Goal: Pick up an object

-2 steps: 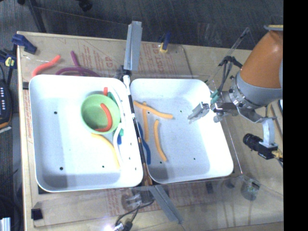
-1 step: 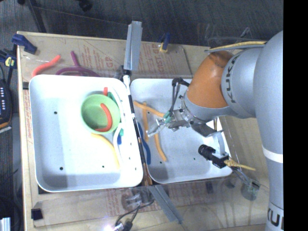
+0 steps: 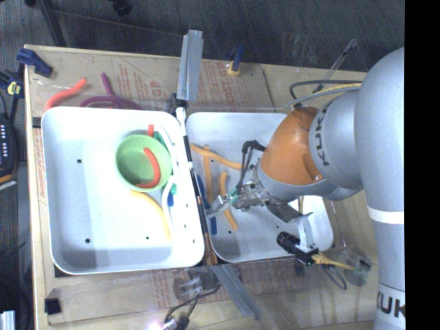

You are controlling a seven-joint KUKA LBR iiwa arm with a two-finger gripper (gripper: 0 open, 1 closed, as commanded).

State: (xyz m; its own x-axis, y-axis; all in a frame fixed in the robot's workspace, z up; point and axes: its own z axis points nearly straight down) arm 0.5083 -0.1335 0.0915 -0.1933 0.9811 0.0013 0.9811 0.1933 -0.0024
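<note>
— Where is the two-finger gripper [image 3: 223, 203] now?

— I see it low in the right-hand shallow white bin [image 3: 265, 253], near that bin's left wall, at the end of the grey arm with its orange band [image 3: 292, 158]. I cannot tell from my screen how it stands or whether it has hold of anything; the metal at the tip is small and blurred.

— What lies by it?

— Thin orange sticks [image 3: 224, 184], smooth and plastic-looking. One lies with its long axis running from the bin's far edge toward its near edge, just beside the tip. Another, longer one [image 3: 210, 155] slants from the bin's far left corner toward the arm. A short blue piece [image 3: 212, 224] lies just below the tip, near the left wall.

— And the other bin?

— The left-hand shallow white bin [image 3: 75, 205] carries a round green bowl [image 3: 137, 158] toward its right wall, glossy, with a curved red strip [image 3: 158, 167] inside it. A pale yellow curved strip [image 3: 159, 212] lies below the bowl, bending toward the bin's near right corner.
</note>
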